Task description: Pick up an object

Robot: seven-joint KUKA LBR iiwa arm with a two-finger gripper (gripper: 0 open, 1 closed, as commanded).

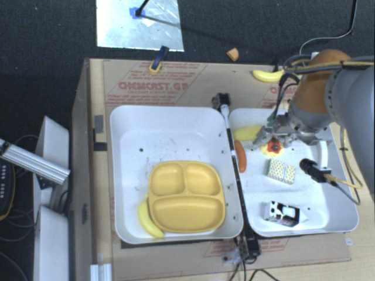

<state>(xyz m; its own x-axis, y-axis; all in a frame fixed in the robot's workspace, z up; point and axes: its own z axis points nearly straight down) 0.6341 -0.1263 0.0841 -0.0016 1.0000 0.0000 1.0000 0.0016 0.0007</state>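
Reaching arm (345, 92): grey with an orange band, extended from the right, with its wrist positioned over the back half of the right bin (337, 206).
Gripper (274, 140): seen low in the right bin, directly above a small red and yellow object; whether it is spread or pressed together cannot be told, as it is masked by the wrist.
Small red and yellow object (272, 148): found on the bin floor just beneath the gripper; no grip on it can be confirmed.
Yellow wedge (247, 133): laid at the back left of the right bin, just beside the gripper.
Orange stick (240, 156): laid lengthwise along the right bin's left wall.
Patterned box (281, 171): green and white, set near the bin's middle, in front of the gripper.
Black and white item (284, 213): placed near the right bin's front wall.
Left bin (135, 133): occupied by a yellow divided plate (186, 195), with a banana (147, 218) tucked against the plate's front left edge.
Second banana (266, 75): seen on the bench behind the right bin, outside both bins.
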